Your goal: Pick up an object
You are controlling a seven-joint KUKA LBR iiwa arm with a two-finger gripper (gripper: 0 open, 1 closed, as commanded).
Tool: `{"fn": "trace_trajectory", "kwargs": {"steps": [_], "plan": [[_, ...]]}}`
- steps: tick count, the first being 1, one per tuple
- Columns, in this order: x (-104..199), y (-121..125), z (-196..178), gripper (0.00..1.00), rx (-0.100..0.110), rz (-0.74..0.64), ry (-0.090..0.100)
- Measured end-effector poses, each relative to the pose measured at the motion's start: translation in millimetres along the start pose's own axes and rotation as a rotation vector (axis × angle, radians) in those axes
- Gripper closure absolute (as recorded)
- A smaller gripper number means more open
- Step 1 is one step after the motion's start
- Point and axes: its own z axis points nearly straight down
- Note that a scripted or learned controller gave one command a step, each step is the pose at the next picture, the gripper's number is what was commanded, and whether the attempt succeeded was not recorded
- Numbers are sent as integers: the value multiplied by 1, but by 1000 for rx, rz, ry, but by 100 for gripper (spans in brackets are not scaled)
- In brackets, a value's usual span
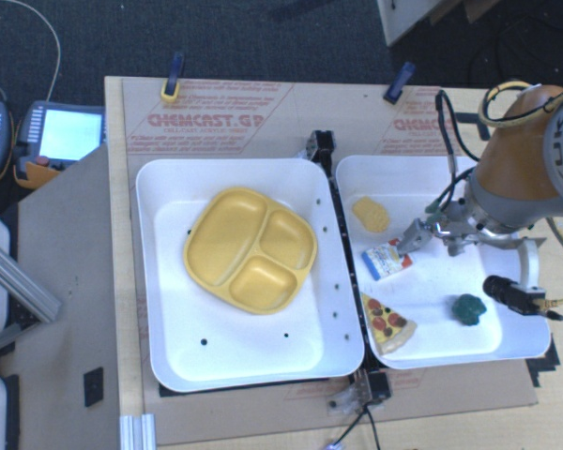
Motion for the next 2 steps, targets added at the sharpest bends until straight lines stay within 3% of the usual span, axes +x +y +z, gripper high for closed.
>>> {"fn": "trace_trajectory", "kwargs": {"steps": [1, 2], "plan": [[1, 2, 39, 0, -7, -1, 4], [1, 6, 24, 100, -21, -1, -2]]}}
